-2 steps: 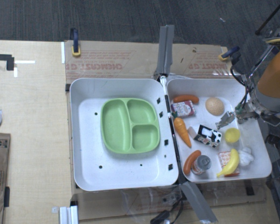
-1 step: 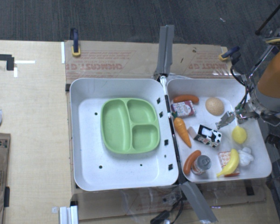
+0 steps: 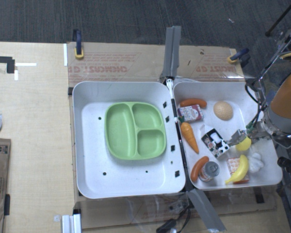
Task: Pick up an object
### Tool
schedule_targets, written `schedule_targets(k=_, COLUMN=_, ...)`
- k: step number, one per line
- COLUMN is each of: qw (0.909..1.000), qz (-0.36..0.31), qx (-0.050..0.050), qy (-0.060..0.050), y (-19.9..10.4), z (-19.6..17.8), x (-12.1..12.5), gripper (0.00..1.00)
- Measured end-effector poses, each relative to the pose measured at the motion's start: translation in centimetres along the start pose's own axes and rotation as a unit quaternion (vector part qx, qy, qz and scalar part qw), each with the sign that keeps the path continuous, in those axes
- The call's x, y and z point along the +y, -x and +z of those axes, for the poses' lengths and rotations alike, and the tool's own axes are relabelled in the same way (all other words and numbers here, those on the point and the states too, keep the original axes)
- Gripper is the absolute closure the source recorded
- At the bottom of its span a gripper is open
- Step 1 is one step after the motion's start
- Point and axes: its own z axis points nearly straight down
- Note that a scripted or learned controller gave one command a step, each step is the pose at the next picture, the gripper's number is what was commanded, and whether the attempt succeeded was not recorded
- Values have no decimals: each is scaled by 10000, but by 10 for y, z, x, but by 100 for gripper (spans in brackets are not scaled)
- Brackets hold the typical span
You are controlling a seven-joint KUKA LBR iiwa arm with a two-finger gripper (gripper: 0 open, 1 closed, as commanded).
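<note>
The right bin (image 3: 262,181) holds several items. At the back lie a red sausage (image 3: 193,102), a red packet (image 3: 190,113) and a tan egg-shaped object (image 3: 223,110). A carrot (image 3: 189,136) and a black-and-white carton (image 3: 214,141) sit mid-bin. Toward the front are a second sausage (image 3: 199,168), a small can (image 3: 211,169), a banana (image 3: 238,170), an orange-and-white packet (image 3: 233,165) and a white fluffy lump (image 3: 255,162). My gripper (image 3: 238,138) is low over the bin's right half, right above a small yellow object (image 3: 244,145) and beside the carton.
The left bin (image 3: 82,144) carries a green divided plate (image 3: 135,129). A grey post (image 3: 172,52) rises behind the seam between the bins. Clamps (image 3: 78,45) sit on the cardboard at the back. Cables and the arm crowd the right side.
</note>
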Motion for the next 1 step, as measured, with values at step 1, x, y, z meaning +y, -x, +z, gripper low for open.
schedule_targets(k=1, qw=10000, qz=41, qx=-49, qy=-1, y=6, z=-8, x=-2, gripper=100)
